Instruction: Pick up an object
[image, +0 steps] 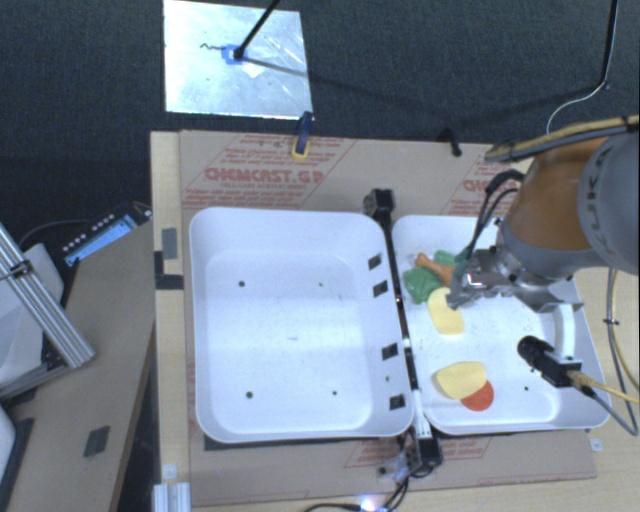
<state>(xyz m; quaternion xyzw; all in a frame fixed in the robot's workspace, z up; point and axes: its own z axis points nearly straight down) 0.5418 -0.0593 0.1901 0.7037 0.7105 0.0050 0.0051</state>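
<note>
You have two white bins, the left one (290, 320) and the right one (520, 400), both looking like smooth, slightly glossy plastic. Under them lies a tan board (270, 170) with red print, matt like cardboard. The dark floor covering (80, 100) looks rough, like carpet. The silvery sheet (240, 60) at the top shines like metal. In the right bin, the yellow piece (459, 378) and red piece (479, 398) look smooth and plastic-like
</note>
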